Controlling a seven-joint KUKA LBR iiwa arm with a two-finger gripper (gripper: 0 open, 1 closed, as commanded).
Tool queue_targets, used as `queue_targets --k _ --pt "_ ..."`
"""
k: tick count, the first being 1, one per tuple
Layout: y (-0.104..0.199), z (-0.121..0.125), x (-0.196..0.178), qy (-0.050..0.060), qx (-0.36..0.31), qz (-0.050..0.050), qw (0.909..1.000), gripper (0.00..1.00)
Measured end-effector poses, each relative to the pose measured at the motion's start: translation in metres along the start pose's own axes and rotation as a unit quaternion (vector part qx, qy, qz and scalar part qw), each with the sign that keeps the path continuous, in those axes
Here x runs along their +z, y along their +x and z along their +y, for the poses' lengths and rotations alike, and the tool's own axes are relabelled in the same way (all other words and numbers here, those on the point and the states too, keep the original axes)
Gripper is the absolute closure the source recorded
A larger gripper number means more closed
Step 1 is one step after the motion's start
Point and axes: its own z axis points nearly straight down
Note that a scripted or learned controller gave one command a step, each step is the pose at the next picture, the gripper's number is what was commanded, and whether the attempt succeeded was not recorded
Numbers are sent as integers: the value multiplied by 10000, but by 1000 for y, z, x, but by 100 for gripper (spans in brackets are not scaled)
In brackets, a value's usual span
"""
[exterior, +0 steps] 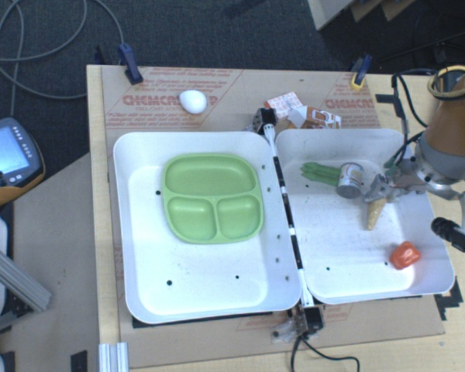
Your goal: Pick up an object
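Observation:
The right bin [349, 281] holds several small things. A green vegetable-like piece [318, 173] lies at its back, with a silver can [350, 180] on its side touching it. A tan, cone-shaped piece [374, 212] lies to the right of the can. A red-orange piece [404, 256] sits near the front right corner. My gripper [385, 184] hangs low over the bin's right part, just right of the can and directly above the top end of the tan piece. Whether it touches either one is unclear.
The left bin [139, 262] carries a green divided plate [213, 198]. Behind the bins, on the cardboard, lie a white egg [192, 101] and crumpled wrappers [298, 111]. Blue clamps [129, 62] [361, 70] grip the back edge. A screen device [8, 157] stands at far left.

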Motion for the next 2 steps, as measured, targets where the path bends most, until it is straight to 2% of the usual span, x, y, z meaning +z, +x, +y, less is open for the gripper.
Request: queue_targets --k 1,2 --pt "77 27 3 4 -12 7 10000 100" --pt "130 -14 -116 0 -11 5 10000 100"
